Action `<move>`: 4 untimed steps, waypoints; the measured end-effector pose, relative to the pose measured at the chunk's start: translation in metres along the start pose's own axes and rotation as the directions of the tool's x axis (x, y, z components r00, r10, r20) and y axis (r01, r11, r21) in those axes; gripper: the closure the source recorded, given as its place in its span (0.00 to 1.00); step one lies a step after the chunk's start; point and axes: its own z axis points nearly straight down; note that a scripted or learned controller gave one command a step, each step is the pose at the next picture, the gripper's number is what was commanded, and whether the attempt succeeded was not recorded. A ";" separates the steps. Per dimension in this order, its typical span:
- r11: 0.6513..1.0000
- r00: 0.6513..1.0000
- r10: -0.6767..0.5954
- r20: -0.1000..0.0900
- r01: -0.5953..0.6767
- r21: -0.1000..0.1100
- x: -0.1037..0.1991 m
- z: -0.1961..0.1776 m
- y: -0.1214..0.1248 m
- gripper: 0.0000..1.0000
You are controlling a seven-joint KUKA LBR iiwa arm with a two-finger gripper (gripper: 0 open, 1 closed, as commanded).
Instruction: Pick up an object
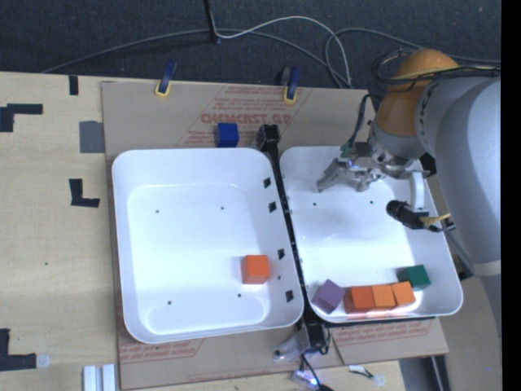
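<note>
- Red printing reads along the far strip of the cardboard sheet under the bins; it is too faint and slanted to make out for certain.
- On that same strip, a blue cube sits just beyond the far rim of the left bin, and two blue-and-yellow clamps pinch the cardboard's far edge.
- Left bin: smooth, glossy white plastic with rounded corners. One orange cube rests on its floor toward the near right corner, matte and square-edged.
- Right bin: same white shell, with a row of blocks along its near edge.
- In that row, a purple block stands at the near left, turned on a diagonal; beside it an orange bar, looking like three cubes touching; a dark green block sits just behind the bar's right end.
- The gripper hangs over the right bin's far edge, metallic grey below the orange band, well apart from every block.
- Whether it is clenched or released, I cannot tell from this angle; nothing shows in its grasp.
- Black clips line the seam where the two bins meet.
</note>
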 end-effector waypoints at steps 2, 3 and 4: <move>1.000 1.000 -0.001 0.001 0.001 -0.009 0.009 -0.061 0.001 1.00; 1.000 1.000 0.000 0.001 0.000 -0.008 0.002 -0.106 -0.001 1.00; 1.000 1.000 0.000 0.002 0.000 -0.009 -0.004 -0.165 0.004 1.00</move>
